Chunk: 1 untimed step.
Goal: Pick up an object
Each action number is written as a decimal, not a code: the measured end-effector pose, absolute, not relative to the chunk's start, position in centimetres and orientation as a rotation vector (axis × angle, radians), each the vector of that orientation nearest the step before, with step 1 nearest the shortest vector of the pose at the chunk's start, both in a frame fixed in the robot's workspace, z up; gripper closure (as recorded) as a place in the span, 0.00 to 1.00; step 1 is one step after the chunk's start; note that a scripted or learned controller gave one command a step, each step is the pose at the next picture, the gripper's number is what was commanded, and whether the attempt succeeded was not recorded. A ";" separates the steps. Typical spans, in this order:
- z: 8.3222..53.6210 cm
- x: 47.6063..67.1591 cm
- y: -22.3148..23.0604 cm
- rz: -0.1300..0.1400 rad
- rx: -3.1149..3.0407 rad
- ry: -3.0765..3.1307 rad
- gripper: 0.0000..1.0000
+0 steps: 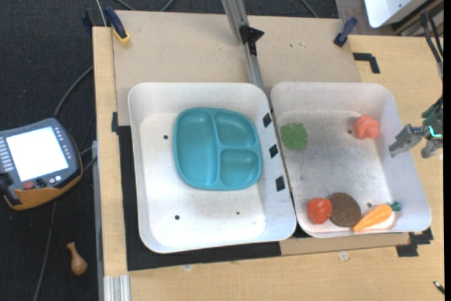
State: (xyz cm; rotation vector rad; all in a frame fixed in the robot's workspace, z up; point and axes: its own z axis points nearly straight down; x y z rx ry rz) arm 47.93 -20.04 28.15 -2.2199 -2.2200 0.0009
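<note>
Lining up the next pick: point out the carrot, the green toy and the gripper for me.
carrot (374, 217): camera view, middle of its orange body.
green toy (294, 137): camera view, centre of its top.
gripper (407, 140): camera view, at its fingertips by the bin's right rim.

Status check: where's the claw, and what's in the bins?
Claw at right bin's right rim, holding nothing. Pink toy nearest, untouched. Nothing in the way.

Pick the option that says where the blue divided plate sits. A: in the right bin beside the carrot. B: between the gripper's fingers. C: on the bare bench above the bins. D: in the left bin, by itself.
D: the blue divided plate lies flat in the left bin, while the carrot and the other small items are in the right bin.
</note>
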 end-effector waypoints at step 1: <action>28.2 48.0 -20.0 -0.001 -2.220 -2.222 0.00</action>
